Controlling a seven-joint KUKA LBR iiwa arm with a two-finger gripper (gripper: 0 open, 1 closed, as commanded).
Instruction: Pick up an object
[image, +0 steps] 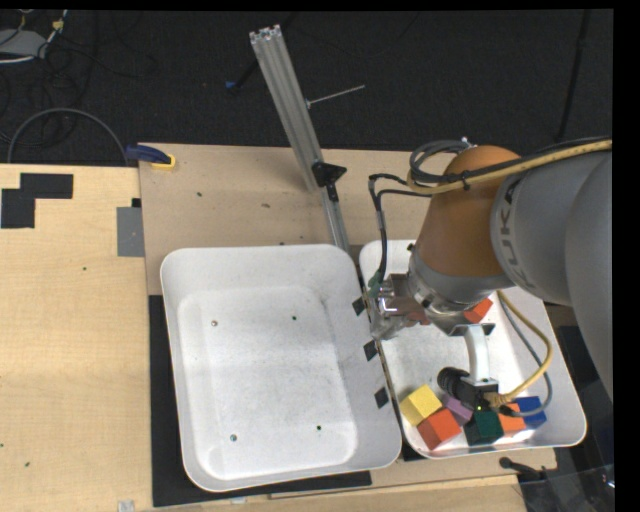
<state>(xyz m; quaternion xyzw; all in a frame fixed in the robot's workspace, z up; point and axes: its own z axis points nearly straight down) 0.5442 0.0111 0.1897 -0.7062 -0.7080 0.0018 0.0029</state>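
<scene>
— Grey and orange hide most of it: the end effector (392, 308) hangs low over the right bin (565, 425), at about ten o'clock within it, just beside the edge shared with the left bin (260, 262).

— Gripping anything?

— I cannot tell; the wrist covers that part, and nothing can be seen held.

— And the objects?

— Clustered toward six o'clock in the right bin: a yellow block (421, 402) touching a red-orange block (438, 429), a green block (485, 427), a blue piece (528, 405). They sit well apart from the end effector.

— Why there?

— Probably they gathered against the near wall. Judging by the gap, any grasp needs the arm (520, 230) to travel toward six.
</scene>
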